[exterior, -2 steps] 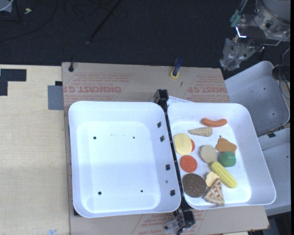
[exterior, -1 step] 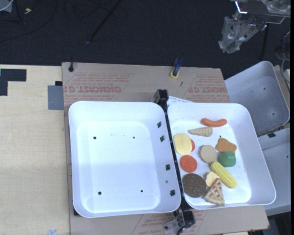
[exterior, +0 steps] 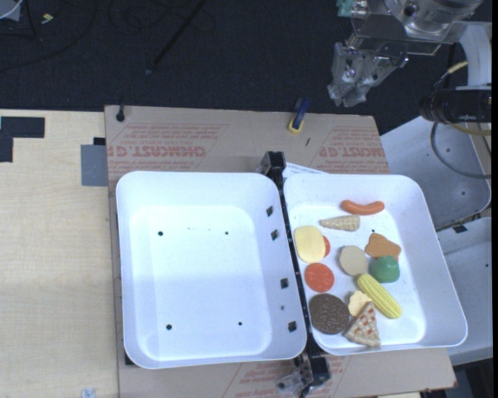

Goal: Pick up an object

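Toy food fills the right bin [exterior: 436, 305]: sausage [exterior: 363, 207], corn cob [exterior: 378, 295], tomato slice [exterior: 319, 277], brown cookie [exterior: 329, 313], waffle wedge [exterior: 364, 331]. Smaller pieces are hard to identify. At upper right the gripper [exterior: 349, 92] hangs blurred above the bench, and I cannot tell its state.

cardboard sheet [exterior: 232, 143], blue-yellow clip [exterior: 298, 116], wooden bench [exterior: 41, 264]

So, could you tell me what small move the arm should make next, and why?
Probably bring the gripper forward and down over the right bin. It hangs high beyond the bins' far edge, while every toy food piece, such as the sausage, lies in that bin.
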Action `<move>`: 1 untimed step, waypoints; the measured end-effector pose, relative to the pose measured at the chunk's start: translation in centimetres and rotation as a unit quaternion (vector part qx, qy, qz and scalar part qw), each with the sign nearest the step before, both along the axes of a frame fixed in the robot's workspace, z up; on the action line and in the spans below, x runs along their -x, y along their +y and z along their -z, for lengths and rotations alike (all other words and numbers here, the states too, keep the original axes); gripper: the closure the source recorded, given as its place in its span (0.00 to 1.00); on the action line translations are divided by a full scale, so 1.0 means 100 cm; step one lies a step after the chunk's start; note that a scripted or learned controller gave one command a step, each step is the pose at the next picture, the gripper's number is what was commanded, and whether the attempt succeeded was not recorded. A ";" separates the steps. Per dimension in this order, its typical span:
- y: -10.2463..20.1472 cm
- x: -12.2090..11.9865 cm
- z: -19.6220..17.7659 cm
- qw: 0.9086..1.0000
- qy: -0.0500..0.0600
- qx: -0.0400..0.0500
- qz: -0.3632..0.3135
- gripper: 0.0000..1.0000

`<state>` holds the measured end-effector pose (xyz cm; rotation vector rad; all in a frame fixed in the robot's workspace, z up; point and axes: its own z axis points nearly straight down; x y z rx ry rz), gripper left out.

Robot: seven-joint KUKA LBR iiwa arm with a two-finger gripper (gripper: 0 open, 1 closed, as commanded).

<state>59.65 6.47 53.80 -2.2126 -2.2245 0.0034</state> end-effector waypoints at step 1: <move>0.060 0.042 0.000 1.000 0.000 0.000 -0.001 1.00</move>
